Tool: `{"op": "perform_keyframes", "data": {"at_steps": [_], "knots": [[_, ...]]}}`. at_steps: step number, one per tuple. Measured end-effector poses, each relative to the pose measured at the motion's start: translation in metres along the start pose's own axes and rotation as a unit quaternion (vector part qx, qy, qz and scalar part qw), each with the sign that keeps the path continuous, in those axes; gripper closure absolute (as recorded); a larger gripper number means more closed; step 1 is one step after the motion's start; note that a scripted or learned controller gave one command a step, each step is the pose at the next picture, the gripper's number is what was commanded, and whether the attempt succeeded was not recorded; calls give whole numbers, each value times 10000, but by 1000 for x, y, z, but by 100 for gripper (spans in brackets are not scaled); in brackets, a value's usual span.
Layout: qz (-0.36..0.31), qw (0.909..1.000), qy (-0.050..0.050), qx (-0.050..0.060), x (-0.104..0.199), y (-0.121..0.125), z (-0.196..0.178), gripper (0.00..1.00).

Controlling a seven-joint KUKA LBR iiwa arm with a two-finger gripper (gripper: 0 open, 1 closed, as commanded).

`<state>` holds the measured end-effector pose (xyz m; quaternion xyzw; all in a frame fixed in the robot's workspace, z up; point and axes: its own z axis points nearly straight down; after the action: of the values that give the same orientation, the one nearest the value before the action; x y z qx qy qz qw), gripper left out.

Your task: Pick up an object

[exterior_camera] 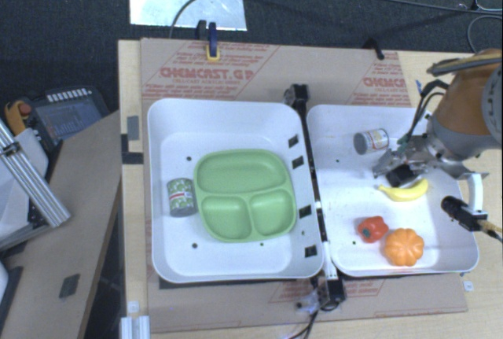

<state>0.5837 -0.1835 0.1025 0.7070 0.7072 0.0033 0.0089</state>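
Pumpkin (404,246): we see it resting in the right bin (346,129), untouched.
Fingers (402,174): over the banana (405,190); we cannot tell their opening.
Progress: nothing lifted yet.

Arm cut by the right edge, fingertips lost in dark clutter

The arm (471,113) runs off the right edge, so just its wrist end and orange band are seen. The gripper (401,170) sits low over the right bin (346,251), its fingers a dark blur just above the banana (406,189); whether they touch it, or how they stand, cannot be told. The banana's upper edge is partly covered by them. Labels on the can (181,197) in the left bin (161,251) and on the tipped can (371,141) are too small to read. At the left edge, a metal rail (27,180) and a grey device (67,119) are cut off or dim.
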Motion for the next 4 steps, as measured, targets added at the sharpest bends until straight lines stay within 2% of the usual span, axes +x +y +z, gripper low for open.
{"op": "perform_keyframes", "data": {"at_steps": [1, 2, 3, 4], "knots": [[-3, 10000, -36, -58, -2, 3, -14, 100], [-15, 10000, 28, 53, -12, 10, -64, 100], [-20, 10000, 30, 54, -13, 13, -118, 100], [-41, 9999, 44, 81, 42, 11, -110, 100]]}}
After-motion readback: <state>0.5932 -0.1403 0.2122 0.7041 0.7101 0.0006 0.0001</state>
